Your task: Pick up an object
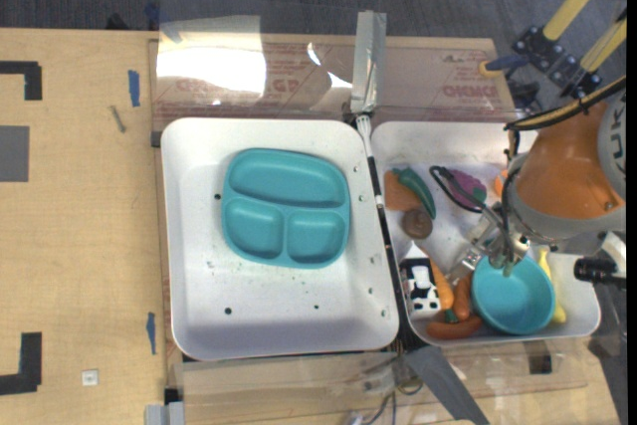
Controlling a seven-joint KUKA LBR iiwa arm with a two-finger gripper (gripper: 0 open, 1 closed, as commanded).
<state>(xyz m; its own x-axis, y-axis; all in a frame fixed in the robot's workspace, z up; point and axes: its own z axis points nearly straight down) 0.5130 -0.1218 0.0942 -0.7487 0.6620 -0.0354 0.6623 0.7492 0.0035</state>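
The bench (70, 214) carries two shallow white bins side by side. The left bin (189, 304) holds a teal divided tray (287, 206) with three compartments, lying flat near the bin's centre. The right bin (453, 146) holds the loose items. At its far left lies a green and orange piece, possibly a toy carrot (406, 190), with a brown round disc (417, 224) just near of it. A purple and black item (460, 184) lies toward the far middle. At the near left sits a small black and white toy cow (420, 284), with orange and red pieces (453, 309) crowded beside it. A teal bowl (513, 299) rests upright at the near right, a yellow item (550, 289) just beyond its right rim.

The arm (562, 179) reaches in over the right bin. The end effector (495, 250) is low, at the bowl's far left rim. Whether its fingers are spread or closed, and whether they grip anything, cannot be told from this angle.
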